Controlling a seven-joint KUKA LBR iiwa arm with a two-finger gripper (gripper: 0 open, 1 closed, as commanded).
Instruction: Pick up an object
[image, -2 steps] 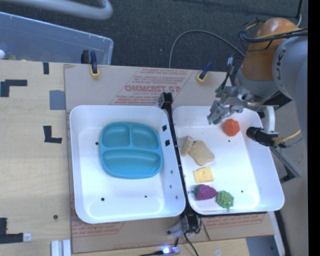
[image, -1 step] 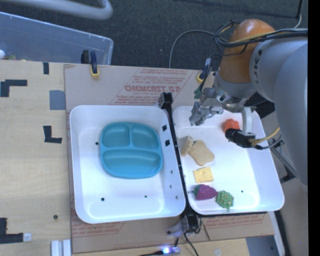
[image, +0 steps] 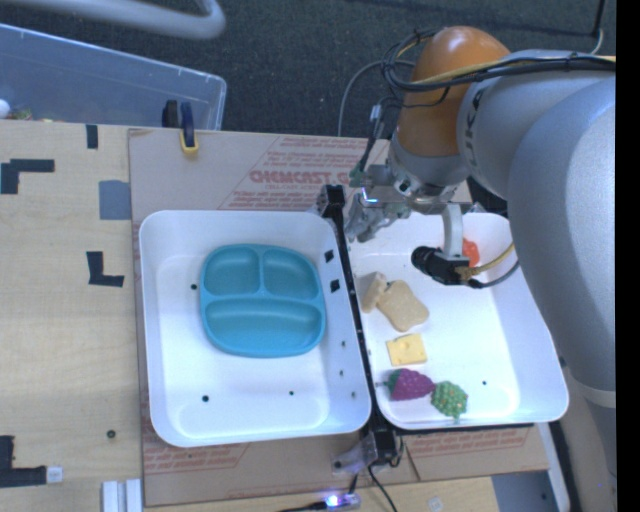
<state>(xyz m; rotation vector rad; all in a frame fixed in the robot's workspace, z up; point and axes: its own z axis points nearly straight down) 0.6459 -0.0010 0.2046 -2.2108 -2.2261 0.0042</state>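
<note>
My gripper (image: 362, 220) hangs over the far left corner of the right bin (image: 500, 330), close to the wall between the two bins. Below it in that bin lie two tan bread pieces (image: 398, 303), a yellow cheese square (image: 406, 350), a purple grape bunch (image: 409, 384) and a green broccoli piece (image: 450, 398). An orange-red item (image: 469, 250) sits at the bin's far side, partly hidden by a black part of the arm. I see nothing held by the gripper.
The left bin (image: 170, 380) holds a blue divided plate (image: 263, 300). The grey arm (image: 560, 170) with its orange band covers the right bin's far right. Cardboard lies under both bins, and a clear plastic box (image: 100, 85) stands at the back left.
</note>
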